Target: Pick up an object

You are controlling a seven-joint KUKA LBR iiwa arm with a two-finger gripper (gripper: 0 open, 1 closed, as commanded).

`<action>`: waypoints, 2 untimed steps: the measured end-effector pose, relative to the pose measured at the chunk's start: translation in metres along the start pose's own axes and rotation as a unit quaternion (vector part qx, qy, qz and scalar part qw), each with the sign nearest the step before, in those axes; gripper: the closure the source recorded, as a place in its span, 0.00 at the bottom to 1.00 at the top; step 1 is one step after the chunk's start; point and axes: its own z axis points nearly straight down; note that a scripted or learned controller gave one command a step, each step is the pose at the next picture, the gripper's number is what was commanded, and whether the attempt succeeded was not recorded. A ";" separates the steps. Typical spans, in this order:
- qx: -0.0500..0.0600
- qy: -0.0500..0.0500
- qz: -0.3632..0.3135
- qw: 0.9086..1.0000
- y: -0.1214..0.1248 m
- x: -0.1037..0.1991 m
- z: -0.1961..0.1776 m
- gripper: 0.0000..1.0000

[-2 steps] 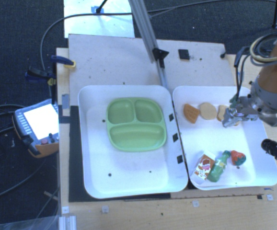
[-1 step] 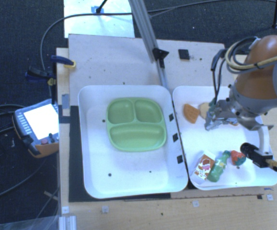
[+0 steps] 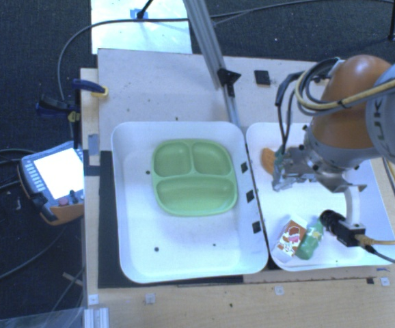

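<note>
My gripper (image 3: 284, 178) hangs over the right bin (image 3: 382, 251), near that bin's left side, below the grey arm and its orange band. An orange object (image 3: 268, 158) peeks out just left of the gripper, partly hidden by it. In the right bin's front left corner lies a small packet (image 3: 292, 238) printed red and white, with a green object (image 3: 310, 242) touching its right side. Both lie well in front of the gripper and apart from it.
The left bin (image 3: 136, 251) holds a green divided plate (image 3: 194, 177) with three compartments. A metal pole (image 3: 208, 36) slants across the back of the bench. Off the bench at left rests a handheld pendant (image 3: 50, 182) with cables.
</note>
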 end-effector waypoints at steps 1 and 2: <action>-0.001 0.001 -0.001 1.000 0.000 0.055 -0.010 1.00; 0.001 0.000 -0.001 1.000 -0.005 0.113 0.004 1.00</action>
